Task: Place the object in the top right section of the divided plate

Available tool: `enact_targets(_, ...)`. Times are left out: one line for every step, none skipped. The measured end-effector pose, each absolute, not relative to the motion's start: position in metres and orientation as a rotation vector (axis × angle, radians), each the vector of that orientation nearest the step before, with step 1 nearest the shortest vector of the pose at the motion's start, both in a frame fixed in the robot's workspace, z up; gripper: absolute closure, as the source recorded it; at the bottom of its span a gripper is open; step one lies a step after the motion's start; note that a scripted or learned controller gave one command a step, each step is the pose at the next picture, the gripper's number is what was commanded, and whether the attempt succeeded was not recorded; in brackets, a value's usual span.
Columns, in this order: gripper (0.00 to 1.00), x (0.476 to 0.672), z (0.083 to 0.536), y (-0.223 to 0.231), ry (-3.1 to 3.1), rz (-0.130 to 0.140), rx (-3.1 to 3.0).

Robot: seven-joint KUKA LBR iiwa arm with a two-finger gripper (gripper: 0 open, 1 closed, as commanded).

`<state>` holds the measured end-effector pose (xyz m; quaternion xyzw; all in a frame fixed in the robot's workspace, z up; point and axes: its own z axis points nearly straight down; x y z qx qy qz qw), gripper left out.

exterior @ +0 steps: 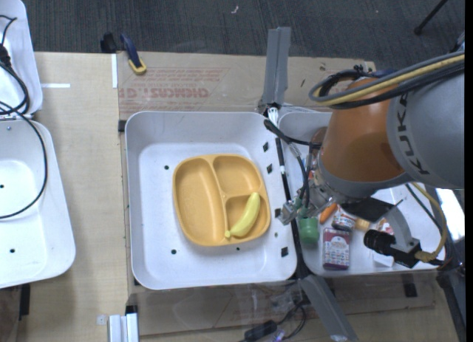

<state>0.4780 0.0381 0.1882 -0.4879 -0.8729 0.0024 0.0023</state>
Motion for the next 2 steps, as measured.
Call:
enact_targets(1.00, 0.478, 0.186, 0.106, -2.707, 0.008, -1.588)
enact_targets(1.00, 0.479, 0.189, 0.060, -2.917, 0.005, -1.156)
